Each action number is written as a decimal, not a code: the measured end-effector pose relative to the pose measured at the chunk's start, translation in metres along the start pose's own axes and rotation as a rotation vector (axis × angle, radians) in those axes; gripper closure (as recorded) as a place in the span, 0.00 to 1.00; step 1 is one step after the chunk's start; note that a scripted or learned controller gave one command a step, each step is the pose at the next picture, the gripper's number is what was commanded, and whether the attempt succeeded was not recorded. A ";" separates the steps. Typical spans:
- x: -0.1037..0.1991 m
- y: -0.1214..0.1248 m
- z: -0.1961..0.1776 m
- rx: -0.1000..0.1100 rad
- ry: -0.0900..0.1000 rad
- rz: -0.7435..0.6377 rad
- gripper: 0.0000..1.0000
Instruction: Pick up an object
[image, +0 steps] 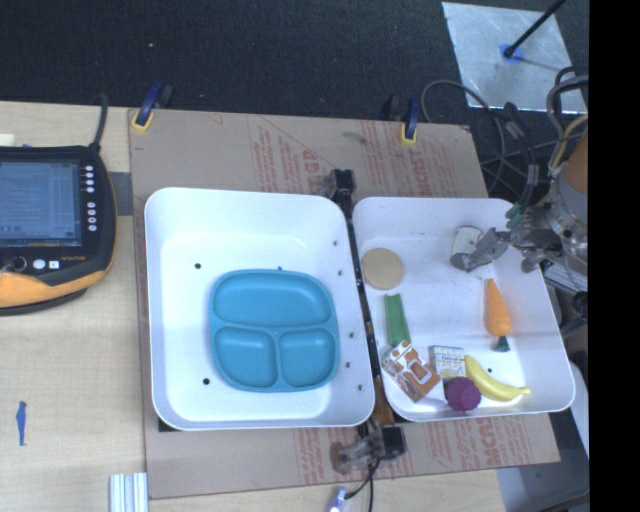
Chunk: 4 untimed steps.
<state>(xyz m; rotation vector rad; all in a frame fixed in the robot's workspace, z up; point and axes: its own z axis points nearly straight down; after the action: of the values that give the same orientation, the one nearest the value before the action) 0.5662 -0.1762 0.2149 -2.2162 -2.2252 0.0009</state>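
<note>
Gripper (478, 250) hovering in right bin's (420, 215) top corner, can't tell how it's set. Carrot (497, 308) just below it, untouched. Could easily clip the bin wall or close on nothing, being so off-target.

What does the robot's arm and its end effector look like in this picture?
The end effector is small, of grey metal, with two thin fingers. Behind it sits a darker grey wrist block with black cables looping above it. At the right edge, the arm shows a patch of orange.
</note>
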 end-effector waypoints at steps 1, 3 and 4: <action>-0.036 -0.010 0.022 0.004 -0.001 0.000 0.00; -0.035 -0.010 0.050 0.004 -0.002 -0.001 0.00; -0.036 -0.009 0.039 0.004 -0.002 -0.003 1.00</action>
<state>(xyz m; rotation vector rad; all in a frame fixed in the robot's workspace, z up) 0.5569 -0.2118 0.1757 -2.2122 -2.2273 0.0083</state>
